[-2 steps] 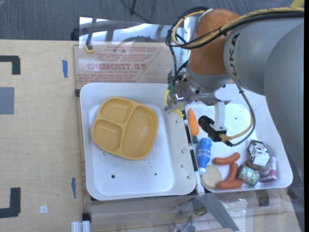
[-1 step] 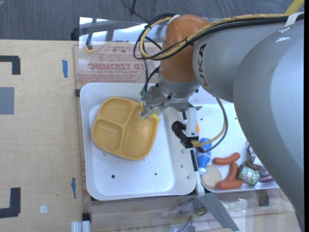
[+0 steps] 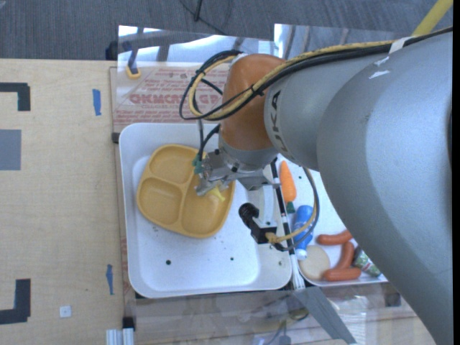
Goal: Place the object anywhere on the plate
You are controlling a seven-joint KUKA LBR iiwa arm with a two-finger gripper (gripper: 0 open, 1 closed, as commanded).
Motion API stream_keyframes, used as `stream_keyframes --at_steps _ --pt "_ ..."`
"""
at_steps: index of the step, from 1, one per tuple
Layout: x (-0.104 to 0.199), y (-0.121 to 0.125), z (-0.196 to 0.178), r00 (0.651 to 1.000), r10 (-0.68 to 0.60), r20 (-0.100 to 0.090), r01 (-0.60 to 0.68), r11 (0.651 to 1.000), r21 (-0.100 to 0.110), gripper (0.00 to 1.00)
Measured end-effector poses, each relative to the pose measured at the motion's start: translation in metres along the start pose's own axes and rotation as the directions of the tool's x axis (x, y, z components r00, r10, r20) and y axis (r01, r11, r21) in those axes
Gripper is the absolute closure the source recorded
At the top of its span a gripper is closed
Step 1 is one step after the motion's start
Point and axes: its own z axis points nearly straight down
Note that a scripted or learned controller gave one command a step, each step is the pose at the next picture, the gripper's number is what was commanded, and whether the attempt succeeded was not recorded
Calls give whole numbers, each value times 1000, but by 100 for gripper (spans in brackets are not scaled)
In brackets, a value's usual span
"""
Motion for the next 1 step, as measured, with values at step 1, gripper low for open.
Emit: stream_keyframes --at_steps 1 --pt "43 19 -1 998 -61 1 61 998 -4 100"
